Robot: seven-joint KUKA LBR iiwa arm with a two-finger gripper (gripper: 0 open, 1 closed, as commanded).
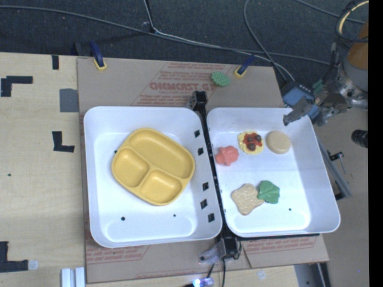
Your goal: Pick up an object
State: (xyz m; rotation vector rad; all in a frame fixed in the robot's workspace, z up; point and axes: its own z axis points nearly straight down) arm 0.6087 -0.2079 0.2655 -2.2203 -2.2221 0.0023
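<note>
The right bin (311, 178) holds several small toy foods. A pink piece (226, 155) lies near its left wall. A yellow piece with red topping (251, 142) and a round beige piece (278, 142) sit toward the back. A tan toast-shaped piece (245, 198) touches a green leafy piece (268, 191) near the front. My gripper (297, 113) hovers at the bin's back right rim, just above and right of the beige piece, with nothing visibly between its fingers.
The left bin (99, 178) holds a yellow divided plate (153, 165). A green toy piece (220, 79) lies on the cardboard behind the bins. Cables run across the dark floor at the back, and clamps hold the cardboard's far edge.
</note>
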